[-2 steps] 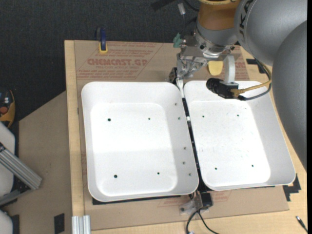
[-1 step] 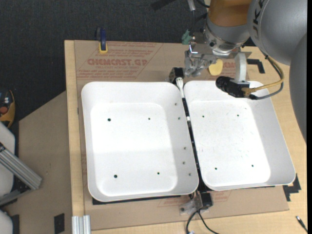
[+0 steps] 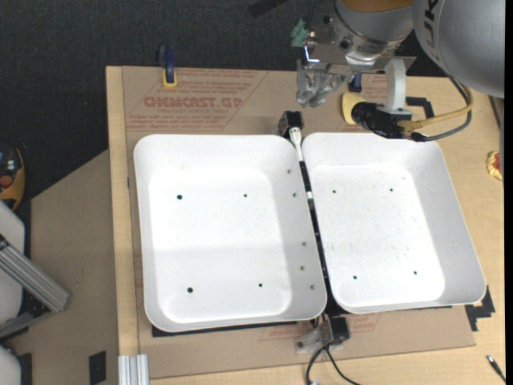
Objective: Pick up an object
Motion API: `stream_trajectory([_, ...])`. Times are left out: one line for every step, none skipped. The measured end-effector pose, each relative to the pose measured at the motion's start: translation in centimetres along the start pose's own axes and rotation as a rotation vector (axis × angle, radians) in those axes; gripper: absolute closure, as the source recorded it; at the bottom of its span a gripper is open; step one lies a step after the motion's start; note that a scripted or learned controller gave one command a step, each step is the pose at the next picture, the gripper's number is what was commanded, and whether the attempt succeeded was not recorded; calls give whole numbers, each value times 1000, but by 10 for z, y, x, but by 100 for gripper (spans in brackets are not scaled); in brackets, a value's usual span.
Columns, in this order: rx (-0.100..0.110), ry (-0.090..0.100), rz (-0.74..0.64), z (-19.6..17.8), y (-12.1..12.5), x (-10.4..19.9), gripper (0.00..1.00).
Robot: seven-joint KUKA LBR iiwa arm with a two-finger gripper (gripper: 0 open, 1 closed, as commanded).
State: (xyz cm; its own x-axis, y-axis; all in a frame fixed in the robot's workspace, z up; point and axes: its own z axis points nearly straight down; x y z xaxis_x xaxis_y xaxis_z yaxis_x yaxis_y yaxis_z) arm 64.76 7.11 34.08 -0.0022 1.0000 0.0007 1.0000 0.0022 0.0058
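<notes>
The gripper (image 3: 318, 89) hangs over the far side of the bench, just past the rims where the two bins meet. From here I cannot tell whether it is spread or pressed together, nor whether any object sits in it; the metal there is a grey blur. Just beside it, to the right, a black cylinder (image 3: 375, 119) and a white bracket (image 3: 395, 87) hang off the wrist, with a yellow cable (image 3: 449, 120) looping away.

The left bin (image 3: 148, 215) and right bin (image 3: 457, 215) lie touching along one seam. A black clip (image 3: 290, 123) pinches the far end of the seam and another clip (image 3: 333, 328) the near end, trailing a wire. Each bin floor shows four small dark dots.

The bins rest on a brown board (image 3: 120, 119), which leaves a bare strip along the far and left edges. A blue clamp (image 3: 167, 62) grips its far edge. Red print on the board (image 3: 192, 101) reads "CHEMCAST GP". A metal rail (image 3: 32, 275) lies off to the left.
</notes>
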Motion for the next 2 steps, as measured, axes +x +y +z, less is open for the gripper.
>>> stream_trajectory([10, 0, -2, 80, 2, 81, 100])
stream_trajectory([1, -1, 4, 31, -4, 43, 100])
